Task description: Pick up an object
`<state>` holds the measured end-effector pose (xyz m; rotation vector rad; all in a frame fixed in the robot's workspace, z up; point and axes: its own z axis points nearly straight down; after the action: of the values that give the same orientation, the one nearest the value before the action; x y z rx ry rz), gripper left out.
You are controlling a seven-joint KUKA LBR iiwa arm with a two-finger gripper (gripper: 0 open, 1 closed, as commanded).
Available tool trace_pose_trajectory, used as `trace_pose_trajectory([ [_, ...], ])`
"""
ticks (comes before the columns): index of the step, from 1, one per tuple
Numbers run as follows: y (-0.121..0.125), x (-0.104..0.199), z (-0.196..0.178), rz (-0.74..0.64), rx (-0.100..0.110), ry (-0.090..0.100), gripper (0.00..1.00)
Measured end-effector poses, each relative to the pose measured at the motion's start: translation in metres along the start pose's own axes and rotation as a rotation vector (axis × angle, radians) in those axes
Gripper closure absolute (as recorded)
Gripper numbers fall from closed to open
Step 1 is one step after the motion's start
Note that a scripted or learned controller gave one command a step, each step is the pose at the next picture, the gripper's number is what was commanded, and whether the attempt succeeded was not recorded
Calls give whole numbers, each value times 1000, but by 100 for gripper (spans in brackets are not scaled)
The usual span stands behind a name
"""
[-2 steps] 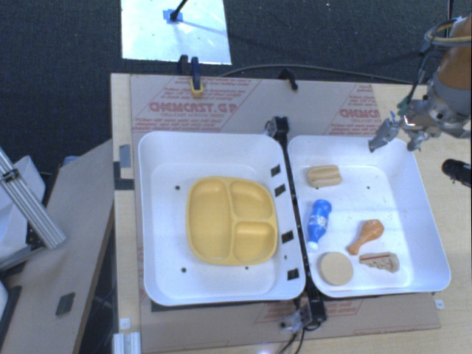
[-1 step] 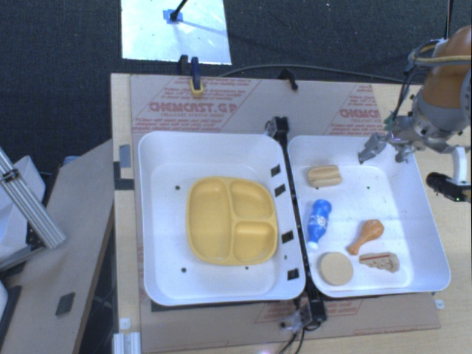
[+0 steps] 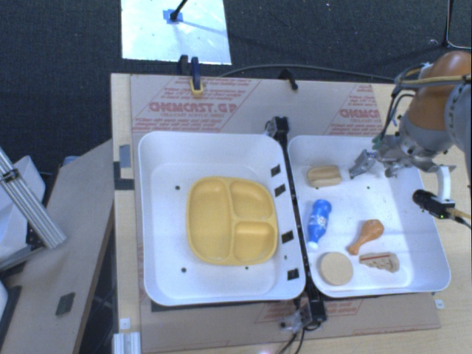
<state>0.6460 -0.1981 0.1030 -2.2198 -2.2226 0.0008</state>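
Note:
In the right bin (image 3: pixel 413 198) lie a pale bread roll (image 3: pixel 324 175), a small blue bottle (image 3: pixel 318 222), a chicken drumstick (image 3: pixel 366 234), a round tan cookie (image 3: pixel 336 268) and a brown toast slice (image 3: pixel 380 261). My gripper (image 3: pixel 364 163) hangs over the bin's far right part, just right of the bread roll and apart from it. Nothing shows between its fingers, and their spread is too small to read. The arm with its orange band (image 3: pixel 442 80) comes in from the right edge.
The left bin (image 3: pixel 162 198) holds a yellow divided plate (image 3: pixel 230 220). A black divider with clips (image 3: pixel 289 212) runs between the two bins. A blue and yellow clamp (image 3: pixel 195 76) sits at the bench's far edge.

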Motion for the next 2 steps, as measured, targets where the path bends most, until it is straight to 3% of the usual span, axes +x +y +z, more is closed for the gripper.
trace_pose_trajectory([
  [1,2,0,-14,-1,-7,-1,100],
  [2,3,3,-79,-3,-9,-2,100],
])
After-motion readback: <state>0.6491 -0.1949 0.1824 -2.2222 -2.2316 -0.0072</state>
